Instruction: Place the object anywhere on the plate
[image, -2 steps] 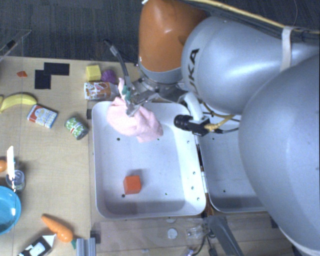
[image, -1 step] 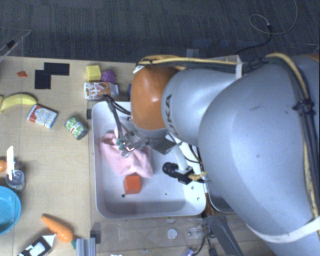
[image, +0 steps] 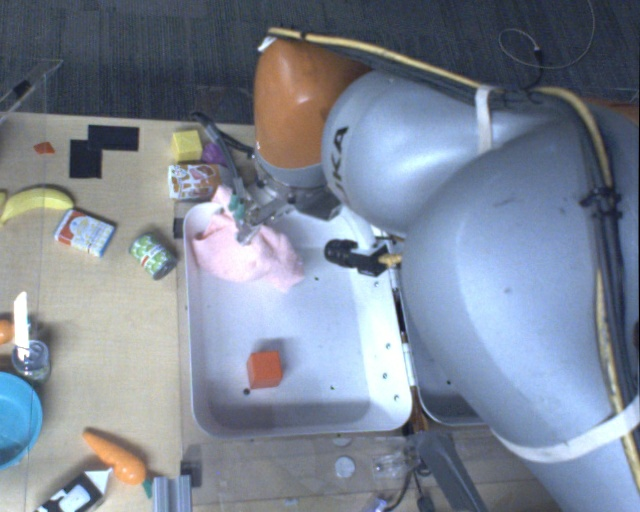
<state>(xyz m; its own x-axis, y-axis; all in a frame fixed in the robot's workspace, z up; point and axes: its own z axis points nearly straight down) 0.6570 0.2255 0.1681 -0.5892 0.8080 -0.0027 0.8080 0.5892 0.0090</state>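
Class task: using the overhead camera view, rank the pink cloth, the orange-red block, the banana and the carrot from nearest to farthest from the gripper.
From the gripper:
1. Pink cloth, right beneath it in the bin.
2. Orange-red block, lower in the same bin.
3. Banana, far left on the bench.
4. Carrot, bottom left.

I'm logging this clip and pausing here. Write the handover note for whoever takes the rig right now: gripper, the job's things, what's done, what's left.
Gripper: low over the far-left corner of the left bin, at the pink cloth-like object; whether its fingers are closed is not clear.
Orange block: lies loose on the bin floor toward the near side, apart from the gripper.
Plate: I cannot pick one out for certain; a blue dish sits at the bench's left edge.
Done: nothing placed.
Left: secure the object, carry it to the plate, release.
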